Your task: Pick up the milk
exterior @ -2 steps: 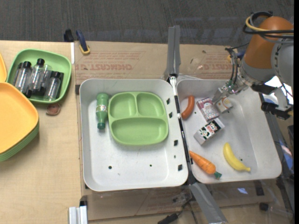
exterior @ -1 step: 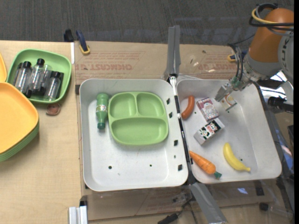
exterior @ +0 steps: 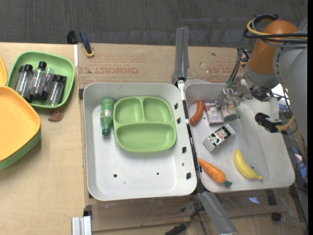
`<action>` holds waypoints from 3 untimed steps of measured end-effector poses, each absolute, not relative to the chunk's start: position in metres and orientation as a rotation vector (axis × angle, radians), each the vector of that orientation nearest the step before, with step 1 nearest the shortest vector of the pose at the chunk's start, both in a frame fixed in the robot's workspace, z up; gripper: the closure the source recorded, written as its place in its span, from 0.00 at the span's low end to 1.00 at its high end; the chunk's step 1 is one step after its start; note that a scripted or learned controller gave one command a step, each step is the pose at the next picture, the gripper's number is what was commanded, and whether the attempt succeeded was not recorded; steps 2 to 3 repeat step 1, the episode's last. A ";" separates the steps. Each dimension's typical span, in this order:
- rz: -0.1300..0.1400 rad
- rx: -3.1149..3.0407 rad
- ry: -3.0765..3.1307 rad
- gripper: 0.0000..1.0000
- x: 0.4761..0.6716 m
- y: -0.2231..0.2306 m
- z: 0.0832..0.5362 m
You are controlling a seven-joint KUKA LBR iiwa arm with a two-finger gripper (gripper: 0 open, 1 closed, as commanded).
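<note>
The milk [exterior: 218,137] is a small white carton with black cow patches. It lies on its side in the middle of the right bin [exterior: 274,180]. My gripper [exterior: 229,109] hangs over the back of that bin, up and to the right of the milk and apart from it. It is right beside a small pink carton [exterior: 213,114]. The grey arm with its orange band [exterior: 269,43] comes in from the upper right.
The right bin also holds a red sausage [exterior: 196,112], a banana [exterior: 247,165] and a carrot [exterior: 213,171]. In the left bin [exterior: 137,180] lie a green divided plate [exterior: 145,123] and a green bottle [exterior: 106,115]. A green tray of bottles [exterior: 41,80] and yellow plates [exterior: 17,126] sit at far left.
</note>
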State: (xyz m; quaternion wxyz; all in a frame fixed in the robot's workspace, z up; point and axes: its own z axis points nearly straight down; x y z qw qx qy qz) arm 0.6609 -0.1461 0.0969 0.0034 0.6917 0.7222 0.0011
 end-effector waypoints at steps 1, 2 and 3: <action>-0.002 2.022 2.404 1.00 0.607 -0.169 0.178; -0.002 2.022 2.404 1.00 0.607 -0.169 0.178; -0.002 2.022 2.404 1.00 0.607 -0.169 0.178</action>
